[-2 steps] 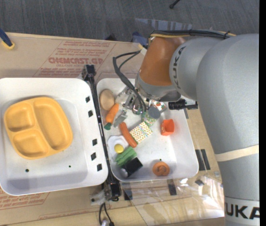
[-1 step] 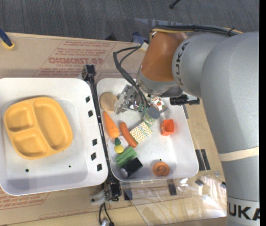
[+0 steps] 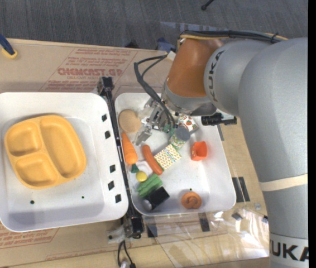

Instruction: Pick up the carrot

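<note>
A: One slim orange carrot with a green tip [image 3: 128,149] lies lengthwise along the left wall of the right-hand shallow white bin [image 3: 225,188], its green end pointing toward the near edge. Nothing holds it.

B: What crowds it?

A: A small yellow ball [image 3: 140,176] sits just below it, a red-orange sausage-shaped piece [image 3: 151,159] lies just to its right, and a round beige bun-like item [image 3: 128,119] rests above it. Farther out there are a patterned packet [image 3: 168,156], a small orange-red cup [image 3: 199,150], a green leafy toy [image 3: 148,184] and a black block [image 3: 157,197].

B: And the arm?

A: The gripper [image 3: 152,123] hangs over the bin's upper middle, near the carrot's upper end but apart from it. The jaws look parted, with nothing between them.

B: So which step is this?

A: The approach, I'd judge; no grasp is made. The next move calls for shifting left and toward the near edge, lining the jaws across the carrot's width, then descending without clipping the bin wall or the sausage-shaped piece.

B: The other bin?

A: The left-hand white bin [image 3: 1,205] on the desk [image 3: 57,60] holds a yellow divided plate [image 3: 44,149].
</note>
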Motion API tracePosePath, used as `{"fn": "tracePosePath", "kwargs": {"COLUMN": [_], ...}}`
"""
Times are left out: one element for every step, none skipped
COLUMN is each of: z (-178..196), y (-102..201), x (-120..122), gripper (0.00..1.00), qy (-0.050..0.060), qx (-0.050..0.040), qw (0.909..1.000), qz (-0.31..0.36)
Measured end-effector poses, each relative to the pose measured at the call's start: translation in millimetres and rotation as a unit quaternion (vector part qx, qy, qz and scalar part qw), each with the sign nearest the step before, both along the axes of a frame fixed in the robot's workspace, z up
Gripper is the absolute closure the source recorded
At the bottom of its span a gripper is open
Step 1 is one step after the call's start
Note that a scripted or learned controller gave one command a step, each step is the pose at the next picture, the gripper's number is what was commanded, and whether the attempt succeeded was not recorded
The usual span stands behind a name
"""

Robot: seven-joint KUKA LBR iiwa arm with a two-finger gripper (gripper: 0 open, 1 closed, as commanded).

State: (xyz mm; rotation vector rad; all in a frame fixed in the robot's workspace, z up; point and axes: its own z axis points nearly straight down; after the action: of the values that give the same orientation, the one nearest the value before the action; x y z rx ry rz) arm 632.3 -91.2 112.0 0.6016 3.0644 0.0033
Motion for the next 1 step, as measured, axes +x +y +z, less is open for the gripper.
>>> {"fn": "tracePosePath", "kwargs": {"z": [86.9], "y": [94.5], "x": [-22.3], "gripper": [0.0], "qy": [0.003], "qx": [0.0028], "qw": [0.9999], "qz": [0.014]}}
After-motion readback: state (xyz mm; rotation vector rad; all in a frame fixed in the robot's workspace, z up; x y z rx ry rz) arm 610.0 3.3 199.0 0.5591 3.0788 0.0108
